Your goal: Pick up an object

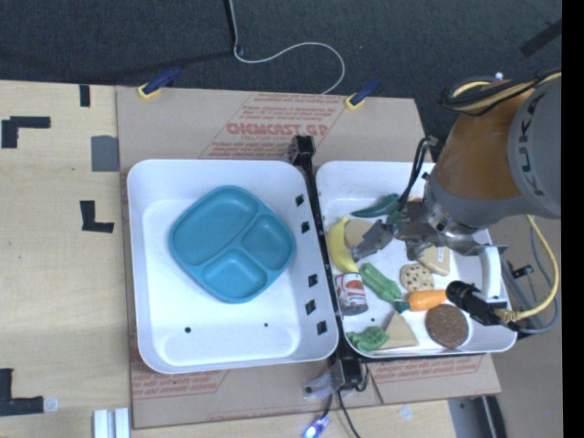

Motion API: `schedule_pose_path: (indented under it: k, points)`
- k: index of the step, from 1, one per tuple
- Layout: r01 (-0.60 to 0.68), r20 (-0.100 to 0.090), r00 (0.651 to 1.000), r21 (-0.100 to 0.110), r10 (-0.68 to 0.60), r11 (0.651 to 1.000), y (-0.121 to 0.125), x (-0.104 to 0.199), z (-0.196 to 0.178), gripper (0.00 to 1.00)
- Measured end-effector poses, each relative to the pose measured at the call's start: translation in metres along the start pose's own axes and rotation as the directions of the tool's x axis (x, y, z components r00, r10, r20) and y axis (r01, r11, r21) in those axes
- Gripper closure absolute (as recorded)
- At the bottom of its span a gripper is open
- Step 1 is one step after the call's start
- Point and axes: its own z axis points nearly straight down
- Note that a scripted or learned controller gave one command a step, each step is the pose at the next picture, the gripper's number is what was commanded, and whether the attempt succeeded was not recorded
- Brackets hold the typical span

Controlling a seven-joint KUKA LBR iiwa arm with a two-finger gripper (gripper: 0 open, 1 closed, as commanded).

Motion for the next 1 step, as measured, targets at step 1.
schedule_pose_path:
  k: [1]
  points:
    - [0.005, 0.000, 1.000, -0.006, -0.005, 1.000, -0.0335, 0.0856, -0.0676, 0.00]
